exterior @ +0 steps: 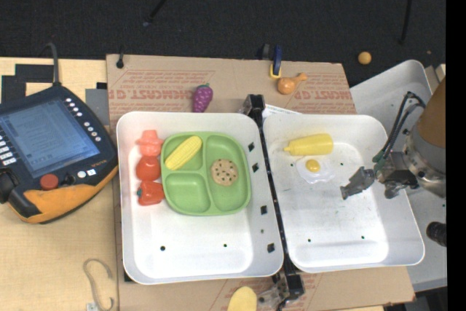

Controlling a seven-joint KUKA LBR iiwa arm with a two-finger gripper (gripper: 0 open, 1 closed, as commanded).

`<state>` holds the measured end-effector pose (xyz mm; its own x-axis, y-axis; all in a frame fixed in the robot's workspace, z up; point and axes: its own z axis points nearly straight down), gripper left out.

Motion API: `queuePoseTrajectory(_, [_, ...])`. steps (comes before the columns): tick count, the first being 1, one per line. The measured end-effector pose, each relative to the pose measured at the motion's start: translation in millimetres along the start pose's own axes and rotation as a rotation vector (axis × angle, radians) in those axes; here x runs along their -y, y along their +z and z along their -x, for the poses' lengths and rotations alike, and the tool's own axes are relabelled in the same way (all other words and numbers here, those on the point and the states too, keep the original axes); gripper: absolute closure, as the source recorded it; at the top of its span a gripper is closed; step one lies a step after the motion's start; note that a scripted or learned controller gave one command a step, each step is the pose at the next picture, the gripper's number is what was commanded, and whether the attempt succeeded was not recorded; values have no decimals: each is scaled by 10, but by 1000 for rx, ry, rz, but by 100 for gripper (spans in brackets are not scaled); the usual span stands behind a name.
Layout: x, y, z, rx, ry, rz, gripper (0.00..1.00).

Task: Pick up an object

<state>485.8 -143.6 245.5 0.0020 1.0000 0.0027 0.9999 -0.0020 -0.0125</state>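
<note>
Approach over the right bin, nothing grasped

Hand (358, 183) low over right bin (393, 247), fingers apart, holding nothing. Just left of it, fried egg (314, 168); beyond that, yellow corn (309, 145). Step in hand, by judgement: the approach. Next needed: shift left over the egg, descend, close

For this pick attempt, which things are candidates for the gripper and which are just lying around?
In the job:
gripper, over the right bin
yellow bottle
fried egg
corn, cookie and green tray in the left bin

Lying about:
purple grapes
orange gourd
teach pendant
</note>
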Motion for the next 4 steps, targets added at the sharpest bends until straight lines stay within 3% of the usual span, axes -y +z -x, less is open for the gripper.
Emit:
queuePoseTrajectory(1, [-21, -51, 4, 2, -2, 11, 0])
queuePoseTrajectory(4, [22, 1412, -209, -1, -1, 5, 0])
